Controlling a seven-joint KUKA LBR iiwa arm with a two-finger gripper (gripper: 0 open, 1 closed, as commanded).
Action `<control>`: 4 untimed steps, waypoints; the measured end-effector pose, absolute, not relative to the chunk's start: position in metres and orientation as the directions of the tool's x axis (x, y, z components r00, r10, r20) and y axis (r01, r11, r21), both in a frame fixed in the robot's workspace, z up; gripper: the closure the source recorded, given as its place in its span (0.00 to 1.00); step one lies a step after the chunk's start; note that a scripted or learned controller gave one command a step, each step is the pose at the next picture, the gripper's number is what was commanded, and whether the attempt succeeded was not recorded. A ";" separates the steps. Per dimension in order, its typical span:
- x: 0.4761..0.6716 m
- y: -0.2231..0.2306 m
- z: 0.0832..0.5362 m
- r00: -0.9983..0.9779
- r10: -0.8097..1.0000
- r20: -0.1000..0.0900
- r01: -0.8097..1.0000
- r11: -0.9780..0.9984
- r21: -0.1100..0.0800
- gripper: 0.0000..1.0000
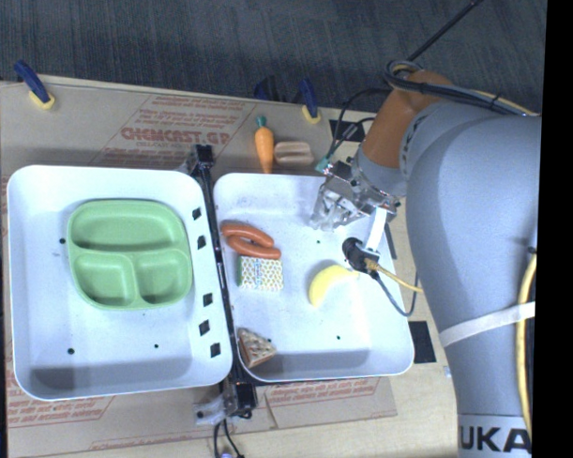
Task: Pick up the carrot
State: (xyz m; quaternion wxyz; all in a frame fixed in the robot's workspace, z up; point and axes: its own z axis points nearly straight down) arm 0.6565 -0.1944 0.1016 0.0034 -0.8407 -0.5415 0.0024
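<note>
Metal two-finger gripper [332, 208] of the grey arm hangs over the far part of the right shallow white bin [381, 353], and between its fingers nothing is seen; whether they are open or closed cannot be told; the small orange carrot with green top [263, 146] lies outside the bins, on the cardboard just behind the right bin, beside a beige bun-like toy [292, 154]; inside the right bin are a red sausage-shaped toy [250, 238] and a yellow banana [327, 282]; the left white bin [29, 355] holds a green divided plate [128, 253].
</note>
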 end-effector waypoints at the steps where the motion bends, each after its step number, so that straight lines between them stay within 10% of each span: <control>1: 0.657 -0.200 0.296 0.416 0.910 -0.001 0.910 -0.416 -0.001 1.00; 2: 0.652 -0.100 0.203 0.512 0.859 -0.001 0.859 -0.512 -0.006 1.00; 3: 0.625 0.016 0.219 0.453 0.892 -0.002 0.892 -0.453 -0.006 1.00; 4: 0.625 0.015 0.219 0.454 0.891 -0.002 0.891 -0.454 -0.006 0.00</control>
